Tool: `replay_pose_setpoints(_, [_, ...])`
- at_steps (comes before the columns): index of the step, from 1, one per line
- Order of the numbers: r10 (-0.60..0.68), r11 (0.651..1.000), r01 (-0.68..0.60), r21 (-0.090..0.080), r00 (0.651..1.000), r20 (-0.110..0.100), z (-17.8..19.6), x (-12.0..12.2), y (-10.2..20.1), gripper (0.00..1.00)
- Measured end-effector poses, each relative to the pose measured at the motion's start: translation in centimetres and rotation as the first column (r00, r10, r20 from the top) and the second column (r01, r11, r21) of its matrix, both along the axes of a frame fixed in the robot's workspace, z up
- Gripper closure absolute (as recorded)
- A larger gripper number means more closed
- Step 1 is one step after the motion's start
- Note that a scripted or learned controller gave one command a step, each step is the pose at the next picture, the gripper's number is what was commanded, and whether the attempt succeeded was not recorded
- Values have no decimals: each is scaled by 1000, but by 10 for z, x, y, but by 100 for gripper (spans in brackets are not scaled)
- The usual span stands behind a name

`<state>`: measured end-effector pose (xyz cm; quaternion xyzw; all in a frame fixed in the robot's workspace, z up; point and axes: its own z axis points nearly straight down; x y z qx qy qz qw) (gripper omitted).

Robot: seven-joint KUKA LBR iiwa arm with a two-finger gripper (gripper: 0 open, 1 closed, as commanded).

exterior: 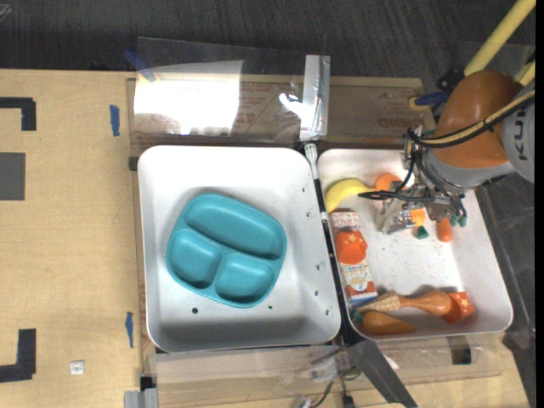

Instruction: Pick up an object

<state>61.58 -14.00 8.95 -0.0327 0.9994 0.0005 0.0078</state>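
Orange-banded arm hangs its gripper (414,215) low over the right bin (476,262), near a banana (342,193); whether it grips anything cannot be told.

pretty bright and even from above, strong glare on the clear plastic sheet (217,100) behind the bins, soft shadows, kinda grainy and a bit soft overall.

From above I see two white bins side by side. My left bin (161,177) holds a teal divided plate (226,248). The right bin (476,262) holds a banana (342,192), small orange pieces and a bottle (416,307). My arm's gripper (406,215) hangs over the right bin's back half.
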Motion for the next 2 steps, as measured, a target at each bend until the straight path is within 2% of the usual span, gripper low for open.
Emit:
replay_pose_setpoints(1, [137,991,-137,-5,991,-1,0,-5,-29,0])
replay_pose_setpoints(2, [213,977,-213,-6,977,-2,0,-4,-39,0])
